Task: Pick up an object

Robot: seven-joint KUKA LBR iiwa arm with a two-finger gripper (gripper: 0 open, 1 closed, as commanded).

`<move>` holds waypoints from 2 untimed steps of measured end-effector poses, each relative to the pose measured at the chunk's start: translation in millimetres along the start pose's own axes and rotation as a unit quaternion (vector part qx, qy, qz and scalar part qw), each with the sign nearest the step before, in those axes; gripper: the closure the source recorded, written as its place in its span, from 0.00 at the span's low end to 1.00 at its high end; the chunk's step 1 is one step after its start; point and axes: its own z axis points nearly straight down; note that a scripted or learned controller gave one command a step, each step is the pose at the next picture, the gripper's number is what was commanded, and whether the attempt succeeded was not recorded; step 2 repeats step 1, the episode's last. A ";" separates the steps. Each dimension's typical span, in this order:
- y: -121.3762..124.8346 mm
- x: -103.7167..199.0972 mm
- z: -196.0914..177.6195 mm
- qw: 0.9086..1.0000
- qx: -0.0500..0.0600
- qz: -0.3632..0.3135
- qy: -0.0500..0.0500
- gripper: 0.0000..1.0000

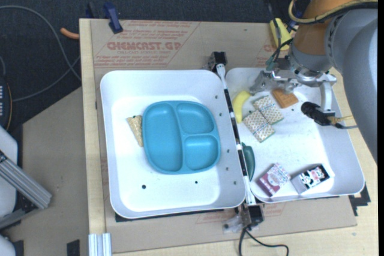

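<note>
My gripper (281, 82) hangs low over the far part of the right bin (336, 153). Directly under or beside it lies a small orange-brown block (285, 98). Just in front sit two dotted tan packets (263, 117), and a yellow banana-shaped piece (241, 104) lies at the bin's left wall. Nearer the front edge are a pink packet (273, 178) and a small black-and-white box (313, 177). A teal piece (248, 159) leans against the left wall. Nothing can be seen held in the gripper.
The left bin (120, 129) holds a blue divided plate (180, 135) with a tan cracker-like piece (135, 126) poking out from its left side. The grey arm with its orange band (324, 15) covers the right bin's far right corner.
</note>
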 end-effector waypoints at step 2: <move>-24.3 2.2 -0.7 1.000 -0.002 0.000 -0.001 0.00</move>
